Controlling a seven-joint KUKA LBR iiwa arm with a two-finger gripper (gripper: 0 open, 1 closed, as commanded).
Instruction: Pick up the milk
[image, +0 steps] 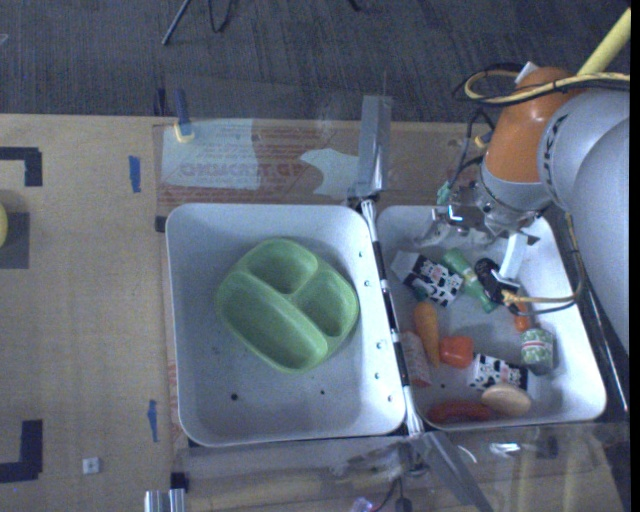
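Plywood bench (80, 330) with blue tape marks and black corner markings fills the left of the view, under a strip of dark carpet along the top. On it sit two shallow white bins side by side. The left bin (200, 400) holds a green divided plate (287, 302), lying slightly tilted near the bin's centre.

The right bin (580, 385) is crowded. A black-and-white milk carton (432, 280) lies on its side in the upper left part of this bin, just beside a green object (465, 272). Below it lie an orange carrot (428, 330), a red-orange piece (456, 350), a second cow-patterned carton (497, 372), a tan bread-like piece (506, 401) and a small can (537, 348).

From the right, the grey arm with its orange band (522, 135) reaches over the far end of the right bin. Its gripper (470, 235) hangs just above and right of the upper milk carton; whether it is spread or pressed together cannot be told.
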